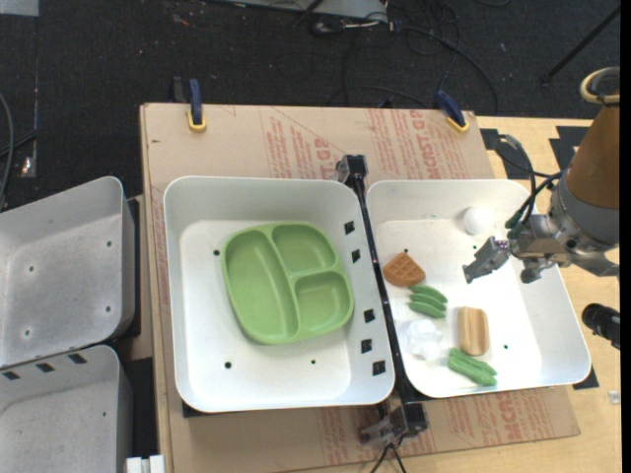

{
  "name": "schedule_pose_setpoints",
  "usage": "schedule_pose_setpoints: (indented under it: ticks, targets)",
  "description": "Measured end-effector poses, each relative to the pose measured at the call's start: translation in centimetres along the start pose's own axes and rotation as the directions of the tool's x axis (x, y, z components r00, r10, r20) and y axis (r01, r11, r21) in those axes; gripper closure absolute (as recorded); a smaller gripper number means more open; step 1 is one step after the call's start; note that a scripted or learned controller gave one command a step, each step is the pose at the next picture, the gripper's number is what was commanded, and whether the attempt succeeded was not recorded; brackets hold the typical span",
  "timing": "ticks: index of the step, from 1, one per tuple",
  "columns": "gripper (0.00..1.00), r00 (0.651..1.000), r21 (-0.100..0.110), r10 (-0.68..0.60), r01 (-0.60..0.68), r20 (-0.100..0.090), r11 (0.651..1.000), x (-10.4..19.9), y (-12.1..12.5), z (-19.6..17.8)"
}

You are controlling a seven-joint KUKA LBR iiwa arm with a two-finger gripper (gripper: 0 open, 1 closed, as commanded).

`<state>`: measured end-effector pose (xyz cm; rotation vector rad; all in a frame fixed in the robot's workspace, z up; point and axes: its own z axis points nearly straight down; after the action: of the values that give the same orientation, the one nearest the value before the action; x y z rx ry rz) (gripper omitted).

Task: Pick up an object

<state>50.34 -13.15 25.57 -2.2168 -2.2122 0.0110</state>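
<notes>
the right bin [552, 353] holds the pickable things: a white ball [475, 220] near its far wall, a brown wedge [403, 269] by the divider, a green pod [428, 300] just below the wedge, a clear lump [424, 338] beneath that, a tan roll [472, 330] standing lengthwise to the lump's right, and a second green pod [471, 367] near the front wall, just below the roll. the ball lies well apart from the others; the wedge and the first pod are just beside each other. the gripper [486, 260] hangs over the right bin, between the ball and the roll, its dark tip pointing left and down; nothing shows between its fingers, and i cannot tell whether they are spread or closed. the arm [596, 185] comes in from the right, orange above the grey wrist, with black cables looping near it. the left bin [187, 264] holds a green tray [288, 282] with three compartments, lying tilted in the middle of the bin. both bins sit on a cardboard sheet [266, 141] held at the far edge by two clamps [195, 104]. grey panels [59, 254] lie to the left of the bench.
</notes>
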Motion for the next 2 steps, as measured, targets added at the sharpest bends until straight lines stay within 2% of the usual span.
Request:
schedule_pose_setpoints:
  ticks: [1, 2]
  targets:
    - [0.00, 1.000, -0.011, -0.003, 0.003, 0.002, 1.000, 0.0, 0.2, -0.5]
    - [0.00, 1.000, -0.007, -0.002, 0.002, 0.001, 1.000, 0.6, 1.0, 4.3]
